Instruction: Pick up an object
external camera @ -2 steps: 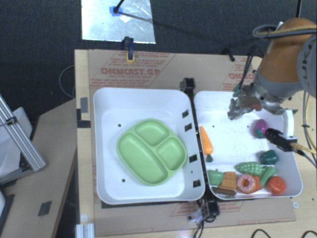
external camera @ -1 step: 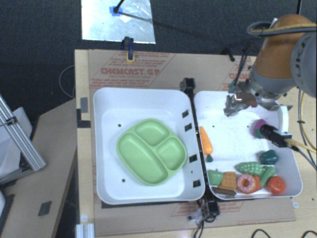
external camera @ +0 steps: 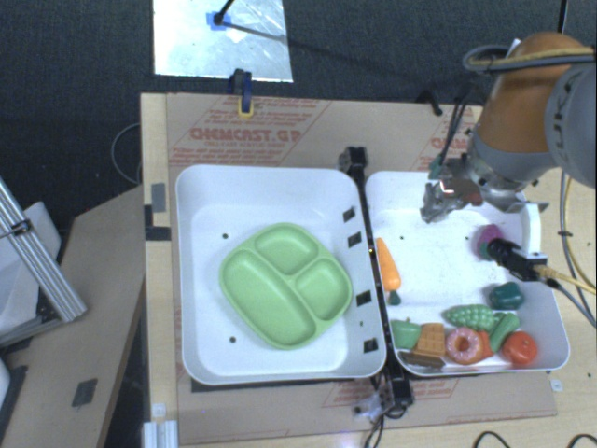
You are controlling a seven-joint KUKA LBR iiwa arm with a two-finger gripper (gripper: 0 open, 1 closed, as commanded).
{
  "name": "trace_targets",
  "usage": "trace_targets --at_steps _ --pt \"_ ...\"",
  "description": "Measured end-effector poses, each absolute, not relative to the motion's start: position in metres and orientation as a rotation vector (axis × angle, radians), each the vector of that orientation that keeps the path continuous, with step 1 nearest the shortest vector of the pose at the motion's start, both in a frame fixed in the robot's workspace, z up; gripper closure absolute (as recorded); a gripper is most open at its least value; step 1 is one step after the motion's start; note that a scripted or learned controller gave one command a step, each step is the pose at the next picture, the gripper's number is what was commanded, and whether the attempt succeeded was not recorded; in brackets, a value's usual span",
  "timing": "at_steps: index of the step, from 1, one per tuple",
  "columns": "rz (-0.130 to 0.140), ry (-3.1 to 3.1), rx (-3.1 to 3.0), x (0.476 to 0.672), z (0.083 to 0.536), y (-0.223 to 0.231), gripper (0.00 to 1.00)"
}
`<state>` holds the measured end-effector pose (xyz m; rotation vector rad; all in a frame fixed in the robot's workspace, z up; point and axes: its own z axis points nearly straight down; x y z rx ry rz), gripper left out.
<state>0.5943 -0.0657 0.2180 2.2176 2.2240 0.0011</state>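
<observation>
Camera view. We see the gripper (external camera: 437,208) low over the far half of the right bin (external camera: 420,250), above bare white floor. We can't tell whether it is spread or pressed together: it is too small and dark at this angle. The arm (external camera: 522,110) reaches in from the right, with the orange band above the wrist.

All pick candidates sit in the right bin, and all are apart from the gripper:
- carrot (external camera: 387,267) lies along the left wall, green end toward the near side
- purple toy (external camera: 485,241) is near the right wall and closest to the gripper
- pepper (external camera: 506,295), dark green, is just on the near side of the purple toy
- near edge, left to right: green piece (external camera: 405,332), cracker (external camera: 431,340), donut (external camera: 464,345), tomato (external camera: 520,347)
- corn (external camera: 471,316) is just behind the donut, and a pickle (external camera: 502,328) lies between the corn and the tomato

The left bin (external camera: 201,213) holds a green plate (external camera: 284,286) with three compartments.

Writing: we read red "CHEMCAST GP" on the brown board (external camera: 308,119) beyond the left bin. There is more red print beyond the right bin and along the near edge, too cut off to read.

A foil sheet (external camera: 252,45) lies beyond the board with blue tape (external camera: 216,19) on it. A clamp (external camera: 242,91) sits at the board's far edge.
</observation>
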Motion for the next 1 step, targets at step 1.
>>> trace_targets --at_steps 1 --pt "0.000 2.230 2.215 0.5791 0.2228 -0.0553 1.00"
